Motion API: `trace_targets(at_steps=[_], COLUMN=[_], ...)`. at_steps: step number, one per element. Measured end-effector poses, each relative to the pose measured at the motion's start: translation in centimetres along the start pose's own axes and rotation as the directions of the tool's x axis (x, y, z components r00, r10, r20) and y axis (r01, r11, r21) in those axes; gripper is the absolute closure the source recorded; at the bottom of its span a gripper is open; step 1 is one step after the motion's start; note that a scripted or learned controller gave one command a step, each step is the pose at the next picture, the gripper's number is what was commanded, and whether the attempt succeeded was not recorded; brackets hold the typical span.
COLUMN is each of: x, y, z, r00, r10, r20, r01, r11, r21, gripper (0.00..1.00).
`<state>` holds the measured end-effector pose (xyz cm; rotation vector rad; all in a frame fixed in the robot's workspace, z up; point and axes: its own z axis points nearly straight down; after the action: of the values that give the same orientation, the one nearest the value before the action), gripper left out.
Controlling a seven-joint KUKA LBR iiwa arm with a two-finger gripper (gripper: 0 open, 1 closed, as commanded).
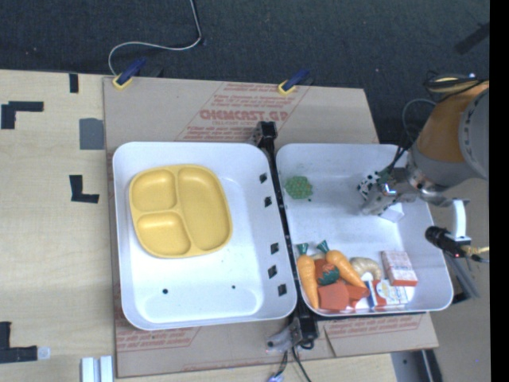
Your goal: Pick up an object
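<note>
Camera view showed the toy food pile [350, 281] heaped in the right bin's [342, 221] near corner, carrots beside small boxes, with a green broccoli piece [298, 187] apart toward the divider. Over that bin's far right side hung the gripper [378, 194]; its grip could not be told. A yellow divided plate [180, 210] lay in the left bin [191, 293].

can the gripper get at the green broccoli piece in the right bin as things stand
Probably yes. The broccoli piece lies alone on bare bin floor, apart from the pile at the near edge, and nothing stands between it and the gripper.
</note>
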<state>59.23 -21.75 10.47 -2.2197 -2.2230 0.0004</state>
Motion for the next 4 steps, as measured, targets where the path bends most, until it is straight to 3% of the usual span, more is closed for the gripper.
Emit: trace_targets(at_steps=[1,2,3,4], x=[-0.2,-0.5,-0.5,-0.6], y=[2.4,-3.2,-0.8,-6.1], z=[1.8,-6.9,-1.4,-5.7], r00=[1.000,1.000,1.000,1.000], r10=[-0.002,0.001,0.000,0.001], r20=[-0.008,0.001,0.000,0.001], r01=[0.002,-0.001,0.000,-0.001], r11=[1.000,1.000,1.000,1.000], r21=[0.005,-0.001,0.002,0.000], gripper=[1.00,1.00,1.00,1.00])
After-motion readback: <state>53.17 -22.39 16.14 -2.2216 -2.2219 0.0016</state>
